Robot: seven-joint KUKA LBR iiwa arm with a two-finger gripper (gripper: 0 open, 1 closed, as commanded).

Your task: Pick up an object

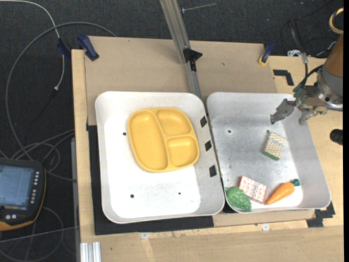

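The claw [292,111] hangs open and empty over the top of the right bin [240,141], its 2 fingers spread. The nearest thing, a small box [274,145], lies just below it; it looks light and stiff, best pinched across its short sides.

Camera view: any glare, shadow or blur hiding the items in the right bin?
Camera view: light is even, without strong glare; the carrot, small box and green toy read clearly; the gripper looks slightly soft and casts only a faint shadow.
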